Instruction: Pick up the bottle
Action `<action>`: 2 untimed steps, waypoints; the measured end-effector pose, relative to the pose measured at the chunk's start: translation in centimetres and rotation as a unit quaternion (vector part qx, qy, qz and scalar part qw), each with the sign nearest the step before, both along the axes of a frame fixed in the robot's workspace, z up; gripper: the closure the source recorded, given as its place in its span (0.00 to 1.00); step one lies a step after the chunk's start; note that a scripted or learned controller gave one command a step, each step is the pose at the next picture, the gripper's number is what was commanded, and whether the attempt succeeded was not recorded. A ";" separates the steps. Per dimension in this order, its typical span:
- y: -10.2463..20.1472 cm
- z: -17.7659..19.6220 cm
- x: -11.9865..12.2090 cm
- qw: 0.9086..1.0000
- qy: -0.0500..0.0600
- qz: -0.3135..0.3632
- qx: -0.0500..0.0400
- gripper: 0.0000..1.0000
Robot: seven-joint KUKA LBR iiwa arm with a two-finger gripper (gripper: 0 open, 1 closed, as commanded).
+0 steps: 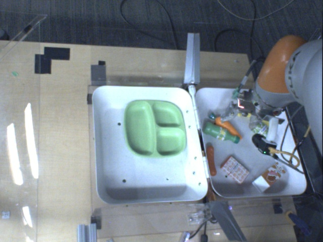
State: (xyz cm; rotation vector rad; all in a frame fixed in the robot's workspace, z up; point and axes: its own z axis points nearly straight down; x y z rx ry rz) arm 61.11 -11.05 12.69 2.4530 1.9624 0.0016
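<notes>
**Item 1, bottle** [220, 132]. Green, lying on its side in the right bin [247, 150], in the half of the bin toward the desk's far edge and near the wall shared with the left bin [116, 180]. Its long axis runs roughly across the bin.

- Handling, as judged: likely light plastic, stiff enough to pinch. The round, smooth body may roll or slip out sideways.
- Hold, as judged: across the body at mid-length, closing square to the long axis.

**Item 2, orange piece** [229, 127]. Carrot-shaped. It lies against the far side of the bottle and appears to touch it. It crowds the grip on that side and may get caught up in it.

**Item 3, brown stick** [211, 160]. Lies along the shared wall, nearer the desk's front edge and apart from the bottle.

**Item 4, patterned packet** [234, 169]. Flat, toward the bin's front.

**Item 5, small box** [274, 173]. Near the bin's front right corner.

**Item 6, green tray** [154, 127]. Has compartments and sits in the left bin.

**Item 7, gripper** [238, 109]. Sits over the far part of the right bin, near the bottle but off to its far right. Whether it is spread or closed cannot be told. Nothing is seen held.
</notes>
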 end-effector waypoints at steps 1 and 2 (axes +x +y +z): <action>2.5 -3.9 -1.8 1.000 -0.005 0.009 -0.001 0.00; 2.5 -3.9 -3.3 0.999 -0.006 -0.043 0.001 0.00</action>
